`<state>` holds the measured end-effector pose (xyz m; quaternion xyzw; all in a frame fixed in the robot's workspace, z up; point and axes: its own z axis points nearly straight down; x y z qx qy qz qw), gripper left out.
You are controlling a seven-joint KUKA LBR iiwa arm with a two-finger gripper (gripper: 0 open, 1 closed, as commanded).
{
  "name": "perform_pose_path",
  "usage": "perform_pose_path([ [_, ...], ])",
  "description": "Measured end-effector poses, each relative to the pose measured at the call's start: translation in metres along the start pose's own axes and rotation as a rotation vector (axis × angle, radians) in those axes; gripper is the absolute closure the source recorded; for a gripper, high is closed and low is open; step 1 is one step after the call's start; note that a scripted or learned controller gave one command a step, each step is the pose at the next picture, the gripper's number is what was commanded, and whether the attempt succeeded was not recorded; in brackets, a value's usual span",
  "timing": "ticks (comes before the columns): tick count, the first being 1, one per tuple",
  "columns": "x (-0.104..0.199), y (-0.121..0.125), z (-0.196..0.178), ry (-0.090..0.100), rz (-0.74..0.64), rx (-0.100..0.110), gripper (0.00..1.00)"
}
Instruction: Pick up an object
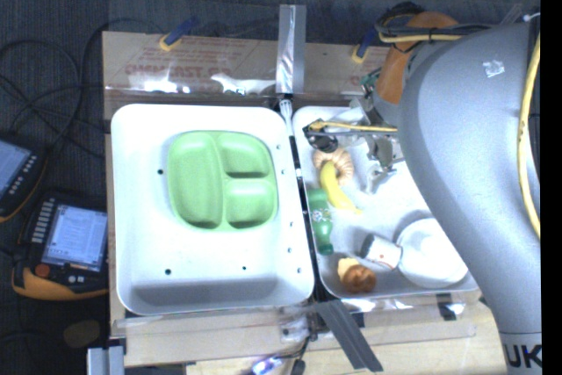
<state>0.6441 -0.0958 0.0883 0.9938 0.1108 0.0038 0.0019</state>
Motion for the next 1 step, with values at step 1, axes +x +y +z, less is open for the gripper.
perform_pose_path([
  [1, -0.0148, -0.0037, -0.0004, 0.001, -0.023, -0.002, 0.0],
])
